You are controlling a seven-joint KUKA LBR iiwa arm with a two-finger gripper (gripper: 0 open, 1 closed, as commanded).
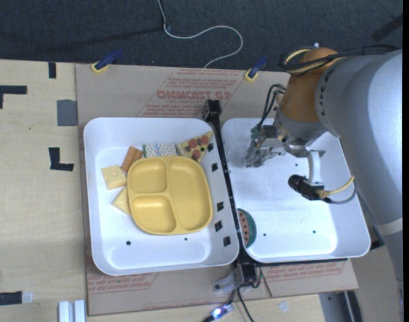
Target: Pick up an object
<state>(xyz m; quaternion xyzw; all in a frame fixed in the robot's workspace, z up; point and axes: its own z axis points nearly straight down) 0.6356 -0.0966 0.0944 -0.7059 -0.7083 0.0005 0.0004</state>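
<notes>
Yellow plate [169, 194] waiting in left bin [97, 180]

Flat among small pieces [114, 176], well apart from gripper [257, 155] low over right bin [338, 240]. Impossible to tell whether jaws released or clenched. Best to cross over, then pinch the rim, not the broad face.

Place: a robotics lab or test workshop, not a home.
Bench: a pale wooden top [30, 200] with black tape marks [57, 159] stuck on it.
Base sheet: a printed cardboard sheet [184, 92] lies under the bins, held by blue and yellow clamps [105, 61].
Bins: two shallow white bins [157, 260] side by side, joined by a black bracket [221, 180].
Machine: a big grey industrial arm [372, 133] with an orange band.
Wiring: a loose white cable [204, 35] on dark carpet [70, 12].
</notes>
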